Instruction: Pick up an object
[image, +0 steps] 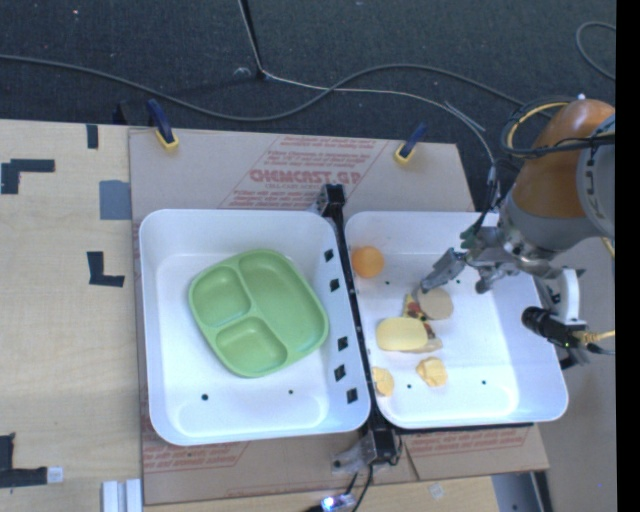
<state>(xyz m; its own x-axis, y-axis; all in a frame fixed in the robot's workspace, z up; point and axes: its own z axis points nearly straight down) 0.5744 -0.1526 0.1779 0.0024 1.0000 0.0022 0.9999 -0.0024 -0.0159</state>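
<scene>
1. Watching from the overhead camera, I am seeing two white bins side by side: the left bin (160, 330) and the right bin (530, 395).
2. A green divided tray (258, 310) is lying in the left bin.
3. In the right bin, an orange ball (368, 262) is sitting at the far left, near the divider.
4. A pale yellow piece (402, 335) is lying mid-bin, with a tan round piece (435, 305) just beyond it.
5. Two small yellow bits (383, 380) (432, 372) are resting nearer the front.
6. The gripper (432, 282) is reaching in from the right, hovering just by the tan piece; I cannot tell how it is set, and I am seeing nothing held.
</scene>
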